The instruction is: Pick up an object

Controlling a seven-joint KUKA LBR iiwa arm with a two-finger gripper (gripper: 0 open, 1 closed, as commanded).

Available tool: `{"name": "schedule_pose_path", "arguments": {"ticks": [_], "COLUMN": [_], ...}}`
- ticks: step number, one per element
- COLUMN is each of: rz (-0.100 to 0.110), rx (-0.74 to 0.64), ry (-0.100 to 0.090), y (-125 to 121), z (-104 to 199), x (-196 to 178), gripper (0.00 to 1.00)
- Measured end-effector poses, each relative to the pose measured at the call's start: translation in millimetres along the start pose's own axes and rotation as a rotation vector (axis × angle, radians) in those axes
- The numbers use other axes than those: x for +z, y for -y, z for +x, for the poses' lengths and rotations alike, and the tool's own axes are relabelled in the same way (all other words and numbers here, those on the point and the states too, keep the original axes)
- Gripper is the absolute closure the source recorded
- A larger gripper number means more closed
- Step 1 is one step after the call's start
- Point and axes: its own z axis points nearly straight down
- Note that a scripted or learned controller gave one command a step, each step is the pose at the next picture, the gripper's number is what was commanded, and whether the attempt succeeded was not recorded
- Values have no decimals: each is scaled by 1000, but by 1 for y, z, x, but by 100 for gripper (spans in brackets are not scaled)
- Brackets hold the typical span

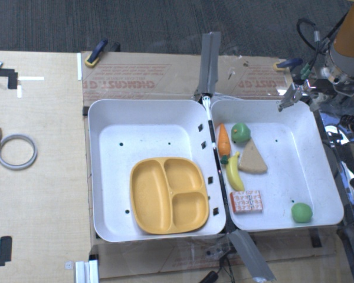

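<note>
1. This is a robot lab or test bench, not a home or a kitchen.
2. Two shallow white bins [100,158] sit side by side on a sheet of printed cardboard [141,78], held by clamps [96,52] beyond the bins' far edge.
3. The robot arm [345,40], with loose cables [315,34], stands over the far right corner of the bins.
4. The food in the right bin looks like toys: a carrot [223,139], a banana [234,172], a green apple [241,132], a small box [246,201].
5. Left of the bins, a plain wooden benchtop [41,217] carries a roll of tape [16,151] and black tape marks [9,77].
6. Grey carpet [135,10] lies beyond the bins, as in an office or lab room.
</note>
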Motion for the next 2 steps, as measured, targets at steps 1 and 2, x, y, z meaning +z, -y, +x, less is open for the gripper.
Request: {"name": "schedule_pose_path", "arguments": {"ticks": [1,2], "rz": [0,-4], "rx": [-162,-235], "ry": [0,1], "y": [-12,-16], "z": [43,83], "x": [48,141], "gripper": [0,0]}}
